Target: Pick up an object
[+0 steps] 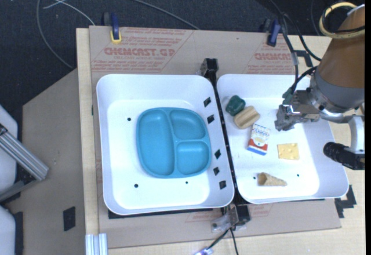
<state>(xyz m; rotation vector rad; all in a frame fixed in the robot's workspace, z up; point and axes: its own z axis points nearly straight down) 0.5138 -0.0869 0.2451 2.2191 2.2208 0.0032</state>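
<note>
Counter [145,45] carries 2 white bins: left bin [110,132] has blue tray [173,141]. Right bin [324,178] holds small carton [258,138], light and stiff, likely grasp across its narrow sides. End effector [288,116] hovers near it, empty-looking; jaw opening can't tell.

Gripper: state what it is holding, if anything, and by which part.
Cannot be told. The gripper hangs over the right bin, with no object visibly between its fingers; the items lie apart from it.
</note>
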